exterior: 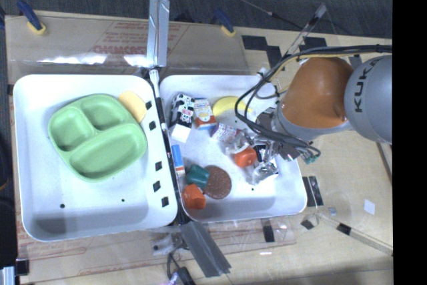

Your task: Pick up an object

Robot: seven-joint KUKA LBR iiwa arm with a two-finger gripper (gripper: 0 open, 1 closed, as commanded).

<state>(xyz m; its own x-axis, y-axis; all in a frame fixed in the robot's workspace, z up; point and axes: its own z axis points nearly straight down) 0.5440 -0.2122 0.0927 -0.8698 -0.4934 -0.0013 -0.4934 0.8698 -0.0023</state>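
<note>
Hiding much of its own fingers, the gripper (261, 160) leaves its grip impossible to judge. A small orange object (244, 157) lies just beside it, glossy, partly covered.

Clutter crowds the right bin (293, 193); open floor beside the green plate (98, 134).

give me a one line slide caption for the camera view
KUKA arm's gripper lowered among cluttered objects in the right bin; green divided plate sits in the left bin.

One fixed camera above the bench (200, 37), slanted downward, perhaps mid-range, both bins framed
</note>
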